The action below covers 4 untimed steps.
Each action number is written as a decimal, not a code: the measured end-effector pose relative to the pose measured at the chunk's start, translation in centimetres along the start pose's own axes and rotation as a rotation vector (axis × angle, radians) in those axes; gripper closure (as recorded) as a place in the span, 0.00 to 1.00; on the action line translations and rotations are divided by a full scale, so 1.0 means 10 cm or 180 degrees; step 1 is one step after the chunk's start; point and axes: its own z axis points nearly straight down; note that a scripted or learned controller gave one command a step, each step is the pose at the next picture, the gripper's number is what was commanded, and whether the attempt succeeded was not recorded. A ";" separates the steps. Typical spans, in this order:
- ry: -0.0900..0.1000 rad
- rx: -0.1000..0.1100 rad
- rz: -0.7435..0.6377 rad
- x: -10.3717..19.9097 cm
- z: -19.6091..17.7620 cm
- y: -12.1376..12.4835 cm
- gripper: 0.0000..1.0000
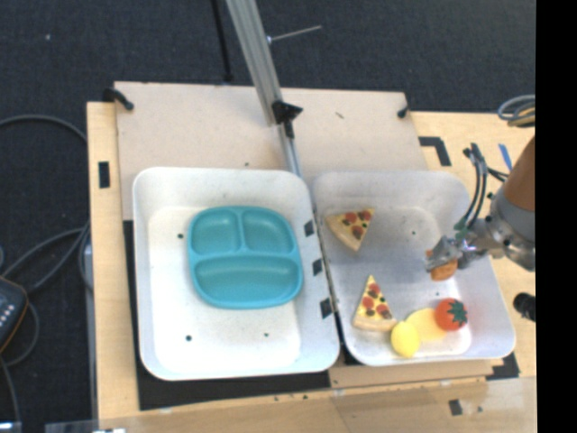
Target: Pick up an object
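Observation:
My gripper (444,258) reaches in from the right over the right bin (397,190), near its right wall. A small orange piece (442,271) sits between the fingertips, and the gripper is shut on it. Lying in the same bin are a pizza slice (352,227) at the upper left, a second pizza slice (372,303) lower down, a yellow lemon-like piece (407,338) and a red tomato with a green top (450,314) at the front right.
The left bin (149,242) holds a blue divided plate (243,256). A slanted metal pole (257,52) rises from the back edge between the bins. Cables run over the floor at left.

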 end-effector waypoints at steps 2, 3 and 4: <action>0.0004 0.0008 -0.0008 -0.06 -0.70 0.01 1.00; 0.0010 0.0010 -0.0012 0.44 -0.72 -0.01 1.00; 0.0012 0.0011 -0.0015 0.95 -0.63 0.09 1.00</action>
